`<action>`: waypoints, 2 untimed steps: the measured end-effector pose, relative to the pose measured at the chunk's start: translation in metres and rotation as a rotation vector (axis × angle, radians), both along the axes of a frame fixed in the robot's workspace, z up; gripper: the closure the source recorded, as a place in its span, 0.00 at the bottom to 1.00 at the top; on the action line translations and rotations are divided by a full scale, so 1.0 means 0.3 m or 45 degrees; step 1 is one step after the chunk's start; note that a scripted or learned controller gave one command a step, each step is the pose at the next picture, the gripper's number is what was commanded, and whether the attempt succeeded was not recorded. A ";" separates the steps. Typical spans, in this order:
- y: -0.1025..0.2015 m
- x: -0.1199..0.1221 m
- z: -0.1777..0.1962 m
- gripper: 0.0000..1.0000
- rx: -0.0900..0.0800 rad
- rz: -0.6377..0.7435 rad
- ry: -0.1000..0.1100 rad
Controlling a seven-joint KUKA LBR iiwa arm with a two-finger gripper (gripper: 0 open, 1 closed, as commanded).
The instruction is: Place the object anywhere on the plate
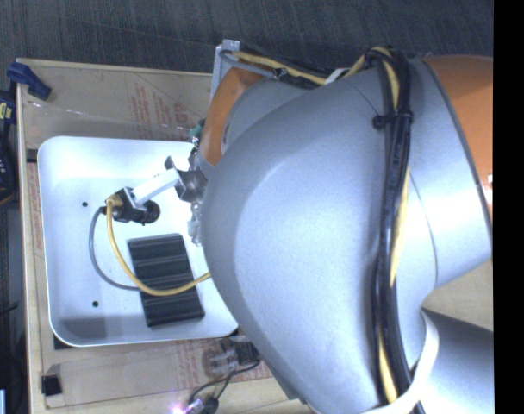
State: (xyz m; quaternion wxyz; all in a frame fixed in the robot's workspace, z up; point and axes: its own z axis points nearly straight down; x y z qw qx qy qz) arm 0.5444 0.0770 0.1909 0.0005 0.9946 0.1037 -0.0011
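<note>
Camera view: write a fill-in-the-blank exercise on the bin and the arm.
The shallow plastic bin holding the black ribbed rectangular block is coloured ____.
The big grey robot arm covers the view's ____ side.
The broad band on that arm is coloured ____.
Missing words: white; right; orange.

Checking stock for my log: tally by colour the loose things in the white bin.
Black: 1, the ribbed block
Other colours: 0
Total: 1 loose thing in the bin
</note>
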 end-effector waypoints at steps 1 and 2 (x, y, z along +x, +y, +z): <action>-0.217 0.259 0.192 1.00 0.001 -0.003 -0.002; -0.061 -0.020 -0.001 1.00 0.006 0.312 0.010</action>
